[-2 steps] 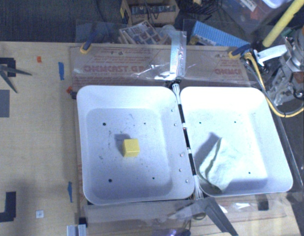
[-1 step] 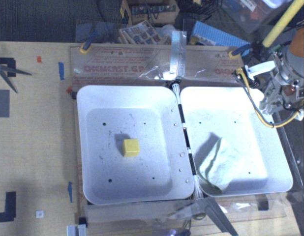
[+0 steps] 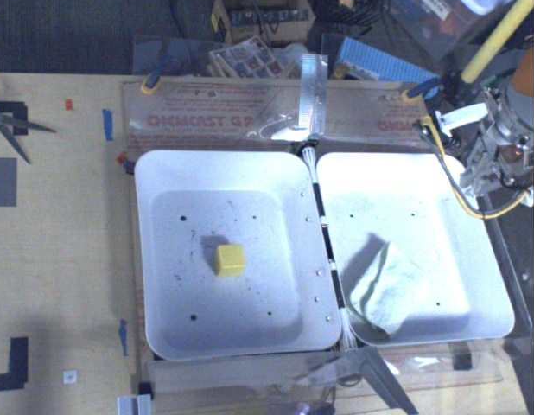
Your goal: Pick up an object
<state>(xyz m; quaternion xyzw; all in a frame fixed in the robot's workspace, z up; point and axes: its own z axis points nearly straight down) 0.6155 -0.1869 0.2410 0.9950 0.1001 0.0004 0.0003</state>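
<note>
We are hovering the pincer [image 3: 476,173] — apart or together, we cannot tell — at the right bin's [image 3: 397,175] far-right corner, risking an empty grab there.

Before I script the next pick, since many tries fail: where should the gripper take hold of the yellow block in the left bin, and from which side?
Take the yellow block across two opposite side faces, coming straight down from above. It lies flat near the middle of the left bin, apart from its walls with nothing against it, so those faces look reachable.
</note>
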